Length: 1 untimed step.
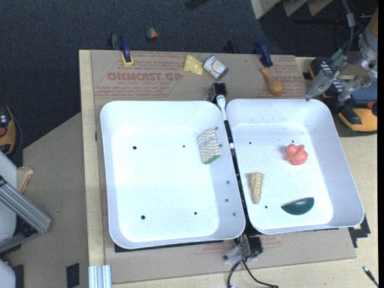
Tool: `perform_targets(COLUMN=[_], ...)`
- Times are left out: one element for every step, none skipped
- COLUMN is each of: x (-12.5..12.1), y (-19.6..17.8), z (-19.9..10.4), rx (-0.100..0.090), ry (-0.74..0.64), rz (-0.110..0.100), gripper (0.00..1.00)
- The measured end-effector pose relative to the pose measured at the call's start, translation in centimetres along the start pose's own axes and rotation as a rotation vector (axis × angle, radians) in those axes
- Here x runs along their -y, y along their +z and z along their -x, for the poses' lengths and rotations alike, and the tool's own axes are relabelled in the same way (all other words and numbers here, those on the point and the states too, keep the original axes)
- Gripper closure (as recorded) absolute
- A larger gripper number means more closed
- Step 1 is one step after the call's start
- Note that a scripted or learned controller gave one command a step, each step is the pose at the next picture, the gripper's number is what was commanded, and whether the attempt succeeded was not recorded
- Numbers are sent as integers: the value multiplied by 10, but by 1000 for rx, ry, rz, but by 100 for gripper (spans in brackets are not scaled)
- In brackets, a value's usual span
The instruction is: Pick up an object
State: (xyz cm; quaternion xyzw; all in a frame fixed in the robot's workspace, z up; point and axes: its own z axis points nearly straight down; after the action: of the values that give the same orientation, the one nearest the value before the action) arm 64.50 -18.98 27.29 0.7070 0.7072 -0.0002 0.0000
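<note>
Four small objects lie in two white bins: in the right bin (336,137), a red lumpy toy (296,154) far-right, a tan cone (256,187) near the left wall and a dark green piece (298,206) at the near edge; in the left bin (120,125), a patterned packet (209,145) by its right wall. The gripper (318,86) hovers beyond the right bin's far-right corner, holding nothing I can see; whether it is open or closed cannot be told.

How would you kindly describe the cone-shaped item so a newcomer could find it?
Look in the right-hand white bin, along its left wall. The tan ribbed cone lies there, tip toward the camera, left of the dark green curved piece. It's the bin's one tapered, beige thing.
</note>
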Motion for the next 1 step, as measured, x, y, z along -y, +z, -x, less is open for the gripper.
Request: perform_targets(x=[-20], y=[128], z=[35], rx=[-2], ry=[2], rz=[-9], gripper=[0])
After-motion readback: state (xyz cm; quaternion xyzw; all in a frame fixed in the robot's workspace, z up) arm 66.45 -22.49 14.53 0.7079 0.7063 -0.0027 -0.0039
